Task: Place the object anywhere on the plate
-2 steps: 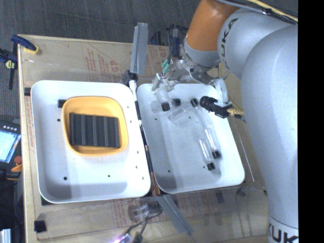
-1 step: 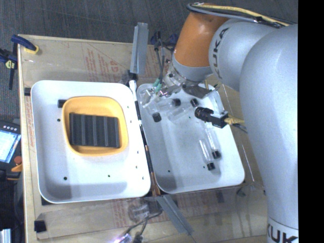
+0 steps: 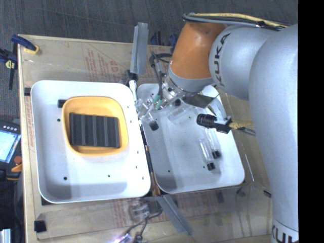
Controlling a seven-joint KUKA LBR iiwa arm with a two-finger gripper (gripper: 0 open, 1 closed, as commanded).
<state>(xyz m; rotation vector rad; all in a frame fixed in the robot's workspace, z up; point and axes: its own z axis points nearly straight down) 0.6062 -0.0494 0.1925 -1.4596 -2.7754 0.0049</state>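
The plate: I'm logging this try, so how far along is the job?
Nothing looks done: the yellow plate in the left bin carries just its dark ribbed insert. In hand: the gripper is low over the right bin. Left: the clear object lies there, awaiting pickup and transfer.

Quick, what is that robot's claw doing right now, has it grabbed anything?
Gripper: low over the right bin, at its upper left corner; whether it is open, closed or holding anything cannot be told.
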